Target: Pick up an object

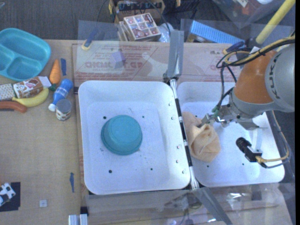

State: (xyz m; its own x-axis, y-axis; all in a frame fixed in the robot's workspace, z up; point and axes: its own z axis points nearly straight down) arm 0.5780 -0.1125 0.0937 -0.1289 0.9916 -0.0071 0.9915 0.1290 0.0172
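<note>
Blue divided tray [21, 55], banana [33, 100], carrot [56, 71], small can [63, 109]

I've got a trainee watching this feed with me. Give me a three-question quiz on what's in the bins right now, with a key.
1. True or false: the teal bowl and the tan cloth lie in the same bin.
2. The gripper is closest to: A) the teal bowl, B) the tan cloth, C) equally far from both.
3. Fill in: in the camera view, the tan cloth lies in the ___ bin.

Key
1. False. The teal bowl is in the left bin, and the tan cloth is in the right bin.
2. B.
3. right
</note>
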